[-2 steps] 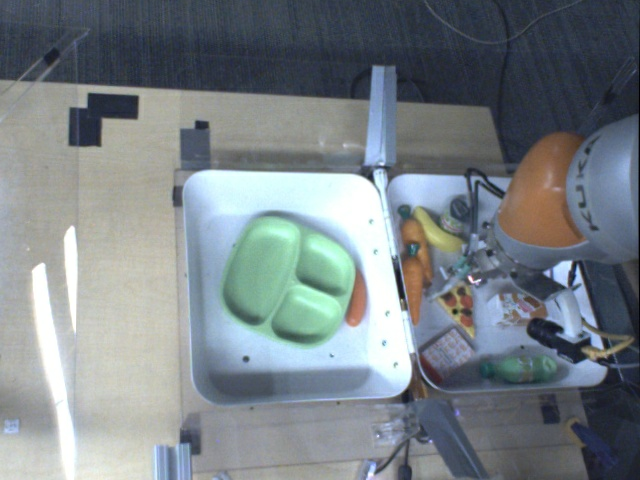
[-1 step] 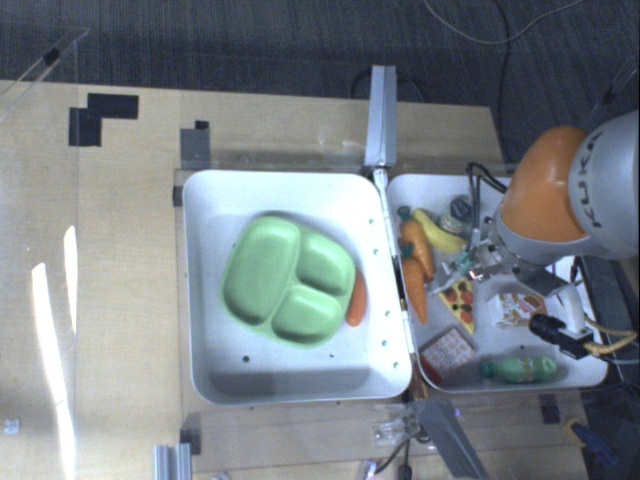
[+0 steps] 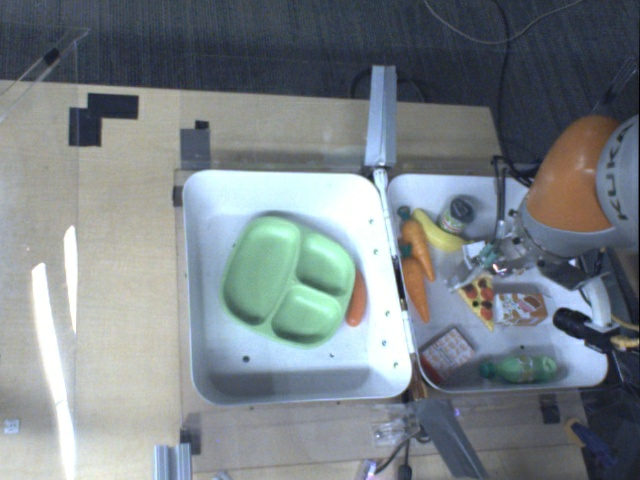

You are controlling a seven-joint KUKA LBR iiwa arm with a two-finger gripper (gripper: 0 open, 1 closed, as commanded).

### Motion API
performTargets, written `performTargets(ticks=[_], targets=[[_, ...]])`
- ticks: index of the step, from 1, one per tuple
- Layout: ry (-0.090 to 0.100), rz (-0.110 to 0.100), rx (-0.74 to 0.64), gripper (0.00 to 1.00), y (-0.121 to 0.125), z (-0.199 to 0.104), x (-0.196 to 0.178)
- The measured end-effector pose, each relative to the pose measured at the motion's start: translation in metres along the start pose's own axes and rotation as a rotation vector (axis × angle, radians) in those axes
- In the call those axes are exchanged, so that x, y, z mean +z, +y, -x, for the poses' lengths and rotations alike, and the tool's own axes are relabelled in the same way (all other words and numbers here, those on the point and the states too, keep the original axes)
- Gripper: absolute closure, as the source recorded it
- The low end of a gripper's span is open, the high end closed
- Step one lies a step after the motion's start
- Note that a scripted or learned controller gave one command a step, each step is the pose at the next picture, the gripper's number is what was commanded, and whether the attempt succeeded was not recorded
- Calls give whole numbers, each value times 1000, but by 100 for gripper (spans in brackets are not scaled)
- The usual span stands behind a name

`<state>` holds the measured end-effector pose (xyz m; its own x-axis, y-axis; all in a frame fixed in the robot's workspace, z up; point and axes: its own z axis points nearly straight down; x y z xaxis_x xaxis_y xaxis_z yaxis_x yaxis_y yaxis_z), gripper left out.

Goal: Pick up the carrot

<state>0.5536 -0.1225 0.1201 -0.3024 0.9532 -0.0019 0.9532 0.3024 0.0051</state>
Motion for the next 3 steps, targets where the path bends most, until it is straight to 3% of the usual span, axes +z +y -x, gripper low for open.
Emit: performTargets(ticks=[1,2,3], targets=[[0,2,-414,100,-35,-56,-66],[0,2,-414,0,-35,-56,-66],[1,0,-414,0,46,-70,-65]])
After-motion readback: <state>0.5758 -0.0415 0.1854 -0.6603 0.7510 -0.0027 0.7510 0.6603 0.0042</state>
